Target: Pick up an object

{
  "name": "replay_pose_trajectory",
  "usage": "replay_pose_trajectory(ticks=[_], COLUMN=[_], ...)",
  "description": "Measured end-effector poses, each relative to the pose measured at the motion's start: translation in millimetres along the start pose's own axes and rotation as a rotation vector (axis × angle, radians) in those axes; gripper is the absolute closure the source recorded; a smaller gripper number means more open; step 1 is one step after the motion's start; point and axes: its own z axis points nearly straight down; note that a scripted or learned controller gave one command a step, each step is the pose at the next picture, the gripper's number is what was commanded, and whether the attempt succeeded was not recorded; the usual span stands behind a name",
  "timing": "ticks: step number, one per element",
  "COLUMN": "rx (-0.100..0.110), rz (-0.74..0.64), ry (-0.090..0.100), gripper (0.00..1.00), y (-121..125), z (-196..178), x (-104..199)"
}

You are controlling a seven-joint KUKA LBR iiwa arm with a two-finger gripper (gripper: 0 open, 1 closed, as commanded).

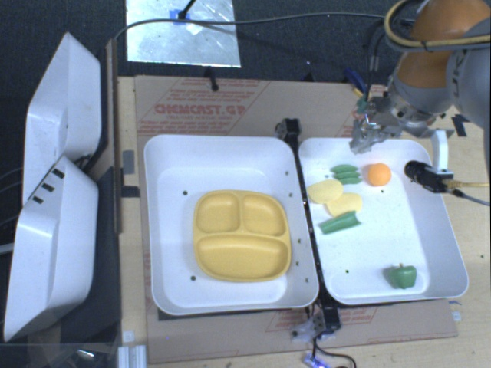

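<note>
Pincer, grip state unreadable, hangs just above-left of the orange ball, green bean pod beside it.

Landmark: the orange ball in the right bin. The gripper hangs just beyond it, at the bin's far rim. Just left of the ball, two green pods, two yellow pieces and a third green pod crowd together. The bin floor nearer than the ball lies open down to a green pepper.
</note>
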Motion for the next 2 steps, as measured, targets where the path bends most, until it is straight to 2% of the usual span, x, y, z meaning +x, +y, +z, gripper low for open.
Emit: replay_pose_trajectory(ticks=[2], rx=[0.0], rz=[-0.001], ry=[0.0], gripper=[1.0], y=[11], z=[-12], x=[99])
